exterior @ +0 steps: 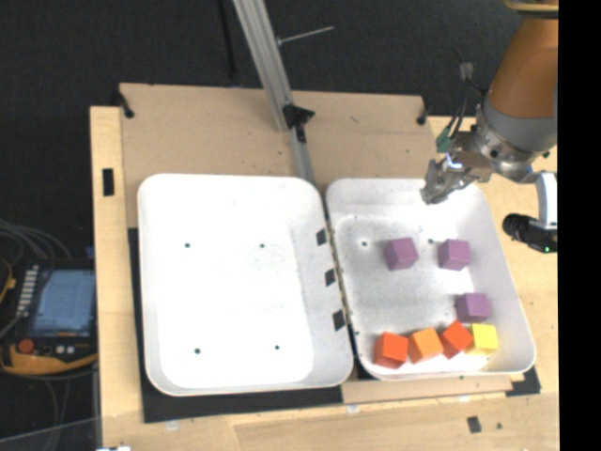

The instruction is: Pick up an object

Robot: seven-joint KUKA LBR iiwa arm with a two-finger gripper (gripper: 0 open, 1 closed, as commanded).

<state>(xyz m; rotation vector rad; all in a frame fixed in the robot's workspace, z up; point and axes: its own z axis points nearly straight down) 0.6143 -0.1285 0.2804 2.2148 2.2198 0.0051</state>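
The right bin (366, 214) holds three purple cubes: one (401, 253) near its middle, one (454, 254) to the right of it, and one (473, 305) lower down. Along the bin's front wall sits a row of blocks: a red-orange one (391, 349), an orange one (425, 344), another red-orange one (456, 337) and a yellow one (485, 336). My gripper (438, 188) hangs over the bin's far right part, above and behind the purple cubes, with nothing visible in it.
The left bin (230, 280) lies beside the right one on the wooden bench. A slanted metal pole (268, 54) rises behind the bins. A tablet-like pendant (56, 308) with cables sits off the bench at the left.
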